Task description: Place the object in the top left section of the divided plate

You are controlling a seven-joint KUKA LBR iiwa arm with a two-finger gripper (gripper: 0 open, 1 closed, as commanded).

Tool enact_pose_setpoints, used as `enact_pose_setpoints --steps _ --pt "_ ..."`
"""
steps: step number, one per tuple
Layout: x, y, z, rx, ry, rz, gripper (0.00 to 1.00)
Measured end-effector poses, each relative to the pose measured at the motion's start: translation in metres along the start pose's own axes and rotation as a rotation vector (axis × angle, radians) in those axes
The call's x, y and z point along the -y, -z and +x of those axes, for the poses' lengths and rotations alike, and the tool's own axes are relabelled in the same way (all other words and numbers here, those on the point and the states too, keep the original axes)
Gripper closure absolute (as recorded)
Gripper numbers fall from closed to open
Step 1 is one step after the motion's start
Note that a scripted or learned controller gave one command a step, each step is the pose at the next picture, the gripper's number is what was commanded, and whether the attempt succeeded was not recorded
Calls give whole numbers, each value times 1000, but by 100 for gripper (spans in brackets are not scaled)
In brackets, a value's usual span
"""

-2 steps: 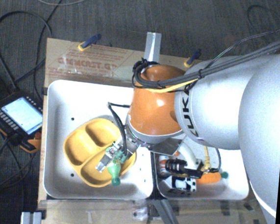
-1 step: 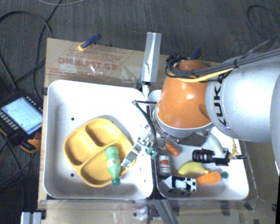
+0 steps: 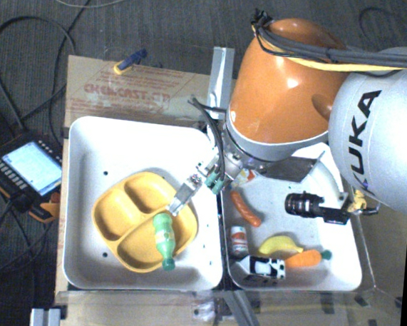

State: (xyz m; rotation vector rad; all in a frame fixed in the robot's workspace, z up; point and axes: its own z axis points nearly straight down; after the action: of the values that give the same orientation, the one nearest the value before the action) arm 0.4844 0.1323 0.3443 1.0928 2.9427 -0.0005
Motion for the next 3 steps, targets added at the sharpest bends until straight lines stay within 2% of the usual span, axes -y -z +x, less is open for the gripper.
enact_pose_setpoints --steps 1,2,3 --pt "-24 16 20 0 108 0 0" --pt "-60 90 51 1 55 -1 0" --pt "-60 100 49 4 52 -2 100"
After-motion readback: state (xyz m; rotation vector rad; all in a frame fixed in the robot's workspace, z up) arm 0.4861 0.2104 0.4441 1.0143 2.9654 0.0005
